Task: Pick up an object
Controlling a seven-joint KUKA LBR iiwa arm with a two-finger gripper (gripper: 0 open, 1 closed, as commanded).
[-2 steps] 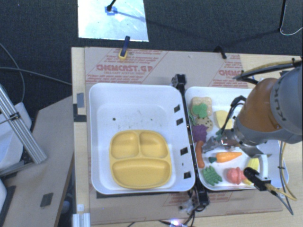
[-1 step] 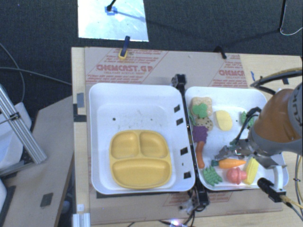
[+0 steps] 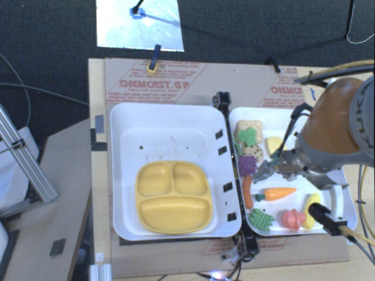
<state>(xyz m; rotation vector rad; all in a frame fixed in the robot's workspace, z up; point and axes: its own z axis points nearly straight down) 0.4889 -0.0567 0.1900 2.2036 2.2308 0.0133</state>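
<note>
Step in hand, as judged: the approach phase, no object yet lifted. The tool (image 3: 265, 171) is being held low over the right bin (image 3: 345, 206), just above the toys near its middle. Whether it is released or clenched cannot be told from this view; nothing is seen between its tips.

Candidate objects are lying in the right bin: an orange carrot (image 3: 279, 193) just near of the tool, purple grapes (image 3: 247, 165) just left of it, a red pepper (image 3: 248, 192) along the left wall, a green leafy piece (image 3: 261, 219) and a pink toy (image 3: 291, 218) at the near side.

Next move, as judged: a descent centred on a single item is called for. Crowding is being noted as the obstacle; neighbours are lying close together.

The left bin (image 3: 170, 119) is carrying a yellow divided plate (image 3: 173, 195), well apart.
</note>
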